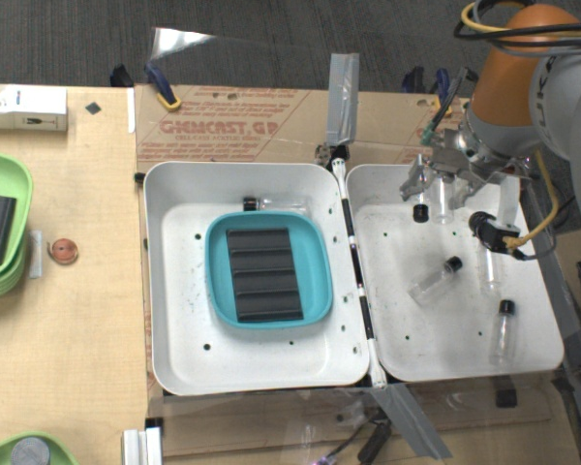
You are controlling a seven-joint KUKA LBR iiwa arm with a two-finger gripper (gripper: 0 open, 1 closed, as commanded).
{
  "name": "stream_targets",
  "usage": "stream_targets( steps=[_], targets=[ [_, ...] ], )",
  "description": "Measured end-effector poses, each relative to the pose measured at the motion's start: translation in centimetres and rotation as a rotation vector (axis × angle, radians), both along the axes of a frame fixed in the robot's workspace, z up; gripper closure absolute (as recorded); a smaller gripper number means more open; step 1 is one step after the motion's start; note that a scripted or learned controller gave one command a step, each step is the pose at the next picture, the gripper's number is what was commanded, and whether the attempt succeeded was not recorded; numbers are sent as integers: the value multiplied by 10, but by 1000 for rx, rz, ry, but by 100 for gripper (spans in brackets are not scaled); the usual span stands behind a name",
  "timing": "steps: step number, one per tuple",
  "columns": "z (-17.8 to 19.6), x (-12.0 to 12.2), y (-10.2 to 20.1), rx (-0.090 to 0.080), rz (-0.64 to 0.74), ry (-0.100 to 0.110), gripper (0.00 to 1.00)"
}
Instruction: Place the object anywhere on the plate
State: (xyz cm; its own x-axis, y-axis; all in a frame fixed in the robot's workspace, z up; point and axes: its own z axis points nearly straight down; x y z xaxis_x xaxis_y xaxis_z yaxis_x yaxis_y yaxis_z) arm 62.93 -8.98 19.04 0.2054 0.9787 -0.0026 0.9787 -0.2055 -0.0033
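Observation:
A teal square plate [316, 289] lies in the middle of the left bin [174, 289]. A black ribbed block [263, 273] rests flat on it, covering most of its centre. My gripper [428, 194] hangs over the back of the right bin [397, 342], well to the right of the plate. A small black-capped clear vial [420, 211] sits right under the gripper; whether it is held cannot be told. Two more clear vials lie on the right bin's floor, one [434, 279] near the middle and one [504, 325] at the front right.
The bins meet at a ridge [353, 260] with a grey clamp behind it. A small dark item [251, 203] lies at the left bin's back wall. Cardboard [223, 124] lies behind the bins. Off to the left are a green tray [8, 226] and a small orange disc [64, 251].

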Motion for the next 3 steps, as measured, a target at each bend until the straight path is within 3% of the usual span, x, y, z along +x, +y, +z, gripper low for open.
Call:
stream_targets(
  steps=[2, 3],
  targets=[
    [0, -65, 103, 2, 196, 1, 100],
    [0, -65, 103, 2, 196, 1, 0]
  ],
)
